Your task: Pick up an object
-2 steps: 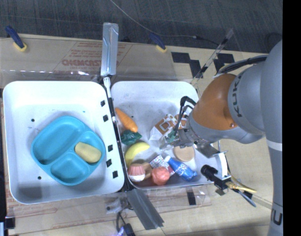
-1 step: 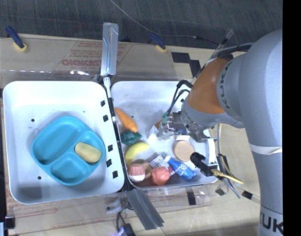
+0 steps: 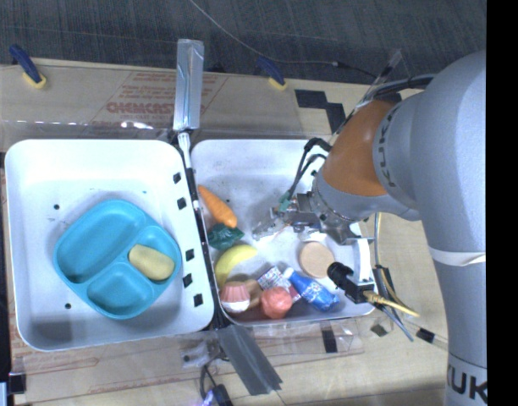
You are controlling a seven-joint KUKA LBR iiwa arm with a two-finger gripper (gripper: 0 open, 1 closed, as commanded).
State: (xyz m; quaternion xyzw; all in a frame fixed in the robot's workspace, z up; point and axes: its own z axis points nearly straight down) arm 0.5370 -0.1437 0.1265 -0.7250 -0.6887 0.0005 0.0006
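A wooden bench (image 3: 90, 91) seen from above carries two shallow white bins side by side, with dark carpet-like floor beyond its far edge. The left bin (image 3: 30, 176) holds a blue divided plate (image 3: 98, 244), and a yellow potato-shaped object (image 3: 151, 261) lies in the plate's right compartment.

The right bin (image 3: 242, 155) holds a cluster of small objects along its left wall and near edge. An orange carrot (image 3: 217, 206) lies tilted against the left wall. Just below it sits a dark green piece (image 3: 222, 235), touching a yellow lemon-like fruit (image 3: 234, 260). Below the lemon, at the bin's front edge, are a pink and white round object (image 3: 236, 293) and a red round object (image 3: 275, 302), close together. A blue and white packet (image 3: 313, 293) lies just beside the red one. A flat tan disc (image 3: 315, 258) rests near the packet, toward the right side of the bin.

The grey arm (image 3: 445, 167) with its orange band (image 3: 356, 155) reaches in from the right and hangs over the right bin. Its gripper (image 3: 284, 220) sits low over the bin's middle, near the tan disc and well apart from the carrot. The claw's tip is small and blurred among metal parts, so I cannot tell how far it is open, and I cannot tell whether anything lies between it.
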